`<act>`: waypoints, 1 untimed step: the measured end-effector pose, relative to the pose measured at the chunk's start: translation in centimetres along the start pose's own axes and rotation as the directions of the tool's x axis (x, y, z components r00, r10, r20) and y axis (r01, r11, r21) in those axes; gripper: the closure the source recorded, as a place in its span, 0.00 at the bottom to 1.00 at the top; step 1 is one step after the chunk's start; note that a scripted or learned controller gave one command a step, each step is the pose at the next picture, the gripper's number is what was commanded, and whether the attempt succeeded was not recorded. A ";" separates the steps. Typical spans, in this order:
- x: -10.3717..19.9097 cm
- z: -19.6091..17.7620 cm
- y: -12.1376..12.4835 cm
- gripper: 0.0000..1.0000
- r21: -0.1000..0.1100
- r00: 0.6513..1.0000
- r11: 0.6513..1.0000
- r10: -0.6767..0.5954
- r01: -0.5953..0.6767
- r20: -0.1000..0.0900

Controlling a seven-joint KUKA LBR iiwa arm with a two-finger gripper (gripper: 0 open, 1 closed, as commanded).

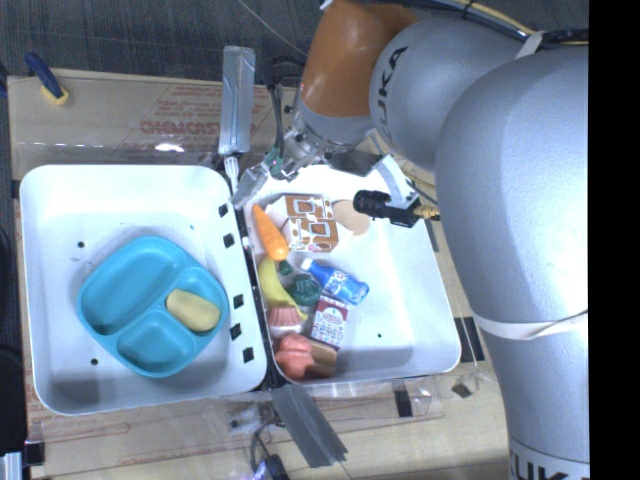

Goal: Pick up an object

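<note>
Carrot [268, 232] looks like the likeliest pick, lying in the right bin [400, 308] hard against its left wall, near the far-left corner, thick end toward that corner; touching a brown-patterned box [310, 223] on its right side; banana [270, 283], blue packet [340, 283] and a small red-and-white carton [328, 325] crowded further along the same wall toward the near edge; left bin [60, 228] carrying a blue divided plate [140, 303] with a yellow lump [193, 310] in one compartment, well apart from the action. Gripper [272, 165] sitting over the far-left corner of the right bin, just beyond the carrot's thick end; can't tell whether released or clenched, too blurry and half hidden under the wrist; nothing visibly held. Reads as the approach step, grasp not yet made. Next move probably calls for coming a touch toward the near edge to get over the carrot, lining up across its width, then dropping straight down; tight spot though, wall on one side and box on the other, so easy to nudge stuff instead of grabbing.
</note>
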State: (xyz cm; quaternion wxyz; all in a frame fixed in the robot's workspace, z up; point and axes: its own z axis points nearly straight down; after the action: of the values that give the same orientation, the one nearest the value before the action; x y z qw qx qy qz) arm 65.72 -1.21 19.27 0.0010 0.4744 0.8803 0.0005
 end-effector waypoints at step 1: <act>-5.4 0.0 -6.2 0.00 0.006 0.999 0.999 0.052 -0.052 0.000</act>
State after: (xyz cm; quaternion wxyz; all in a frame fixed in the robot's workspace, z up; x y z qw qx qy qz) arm 63.47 -9.14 19.23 -0.0006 0.4971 0.8677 -0.0018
